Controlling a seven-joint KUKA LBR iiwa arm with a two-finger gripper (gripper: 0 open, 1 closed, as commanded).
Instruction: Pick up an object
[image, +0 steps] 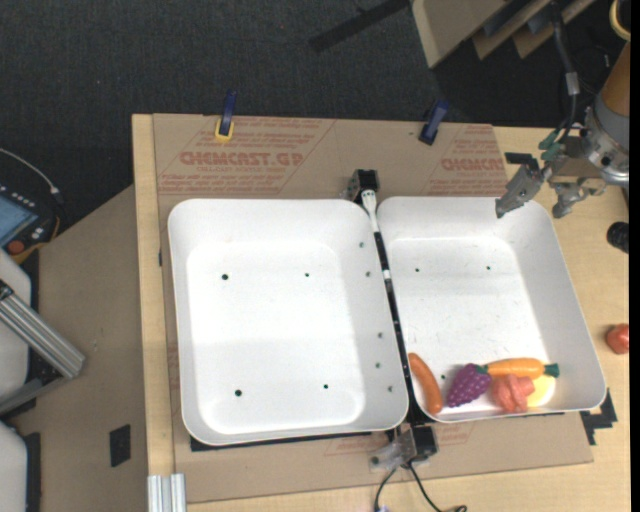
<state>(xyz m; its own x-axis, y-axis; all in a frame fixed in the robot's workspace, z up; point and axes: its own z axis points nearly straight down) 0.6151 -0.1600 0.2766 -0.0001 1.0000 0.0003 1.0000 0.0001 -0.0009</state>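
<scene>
We see two blue clamps (228, 104) (434, 120) on a cardboard sheet's (150, 300) far edge; a small red thing (617, 339) lies on the tabletop (625, 290) at right.

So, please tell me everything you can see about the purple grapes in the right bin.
The grapes look like a small plastic toy: a purple bunch of rounded bumps, wider at its upper right and narrowing to a point at the lower left. It lies on the floor of the right bin, near the front wall, in a row of toy foods. An orange sausage-like piece lies close on its left; a carrot and a red piece are on its right.
</scene>
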